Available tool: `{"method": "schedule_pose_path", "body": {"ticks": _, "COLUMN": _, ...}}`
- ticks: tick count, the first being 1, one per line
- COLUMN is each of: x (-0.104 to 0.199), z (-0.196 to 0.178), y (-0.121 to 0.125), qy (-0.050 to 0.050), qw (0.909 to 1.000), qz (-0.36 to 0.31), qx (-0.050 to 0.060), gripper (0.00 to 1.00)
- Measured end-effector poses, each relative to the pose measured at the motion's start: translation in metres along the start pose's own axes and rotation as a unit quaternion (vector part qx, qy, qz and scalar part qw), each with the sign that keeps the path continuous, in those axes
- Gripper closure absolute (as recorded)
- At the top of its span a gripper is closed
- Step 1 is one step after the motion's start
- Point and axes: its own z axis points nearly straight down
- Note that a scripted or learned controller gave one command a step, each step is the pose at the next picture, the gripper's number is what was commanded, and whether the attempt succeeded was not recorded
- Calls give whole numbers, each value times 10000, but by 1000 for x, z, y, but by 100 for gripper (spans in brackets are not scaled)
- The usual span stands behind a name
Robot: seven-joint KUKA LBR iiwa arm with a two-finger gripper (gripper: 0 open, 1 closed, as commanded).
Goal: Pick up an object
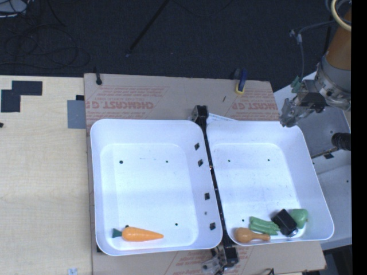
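An orange toy carrot (141,234) with a green top lies at the near left corner of the left bin (103,153). In the near right corner of the right bin (309,171) sit a tan pear-shaped toy (250,236), a green bean pod (263,226), a black block (285,222) and a green leafy piece (299,215), packed close together. My gripper (288,114) hangs above the far right corner of the right bin, away from all the toys, with nothing visible between its fingers.
Both bins rest on a brown cardboard sheet (172,99) over a wooden bench (40,182). A black divider strip (207,182) runs between the bins. A blue and yellow clamp (241,82) stands at the cardboard's far edge. The arm's orange band (343,44) is at the upper right.
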Motion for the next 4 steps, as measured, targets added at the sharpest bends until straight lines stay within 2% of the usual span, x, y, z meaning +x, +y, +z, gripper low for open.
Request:
{"method": "schedule_pose_path", "body": {"ticks": 1, "x": -17, "z": 19, "y": -23, "qy": 4, "qw": 10000, "qz": 17, "qx": 34, "gripper": 100}}
{"method": "schedule_pose_path", "body": {"ticks": 2, "x": -21, "z": 73, "y": 33, "qy": -1, "qw": 10000, "qz": -15, "qx": 17, "gripper": 100}}
{"method": "schedule_pose_path", "body": {"ticks": 3, "x": -62, "z": 57, "y": 13, "qy": -9, "qw": 10000, "qz": 21, "qx": 7, "gripper": 100}}
{"method": "schedule_pose_path", "body": {"ticks": 4, "x": -78, "z": 51, "y": 4, "qy": -1, "qw": 10000, "qz": 6, "qx": 7, "gripper": 100}}
